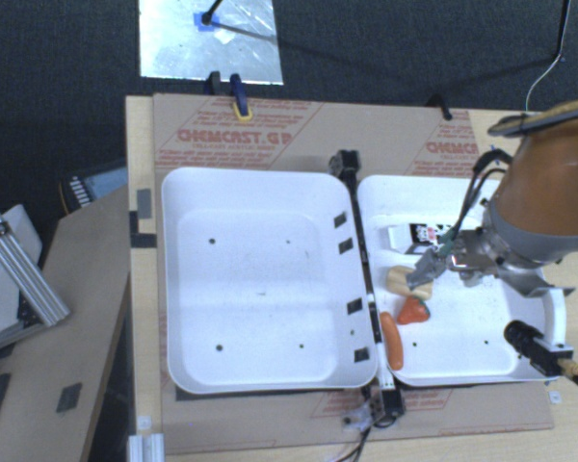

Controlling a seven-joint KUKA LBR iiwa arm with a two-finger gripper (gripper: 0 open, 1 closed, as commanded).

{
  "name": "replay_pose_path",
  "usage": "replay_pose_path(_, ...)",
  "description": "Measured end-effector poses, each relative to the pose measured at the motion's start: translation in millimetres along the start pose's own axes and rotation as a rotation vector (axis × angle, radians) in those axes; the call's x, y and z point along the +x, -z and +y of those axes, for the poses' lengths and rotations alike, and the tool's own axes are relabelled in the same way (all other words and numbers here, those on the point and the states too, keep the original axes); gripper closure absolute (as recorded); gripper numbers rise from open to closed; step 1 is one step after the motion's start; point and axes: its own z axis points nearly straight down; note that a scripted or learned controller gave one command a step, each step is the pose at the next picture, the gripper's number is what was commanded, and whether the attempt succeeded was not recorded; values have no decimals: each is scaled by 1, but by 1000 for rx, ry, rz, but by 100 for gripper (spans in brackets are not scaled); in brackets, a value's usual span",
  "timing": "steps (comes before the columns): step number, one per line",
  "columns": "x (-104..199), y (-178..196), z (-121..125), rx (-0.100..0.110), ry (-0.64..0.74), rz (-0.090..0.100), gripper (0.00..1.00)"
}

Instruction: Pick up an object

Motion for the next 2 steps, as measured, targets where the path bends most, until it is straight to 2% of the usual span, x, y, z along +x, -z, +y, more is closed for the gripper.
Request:
replay_pose_path(1,2,8,2,-1,5,1,100)
replay_pose_path(2,46,116,47,-12,12,2,100)
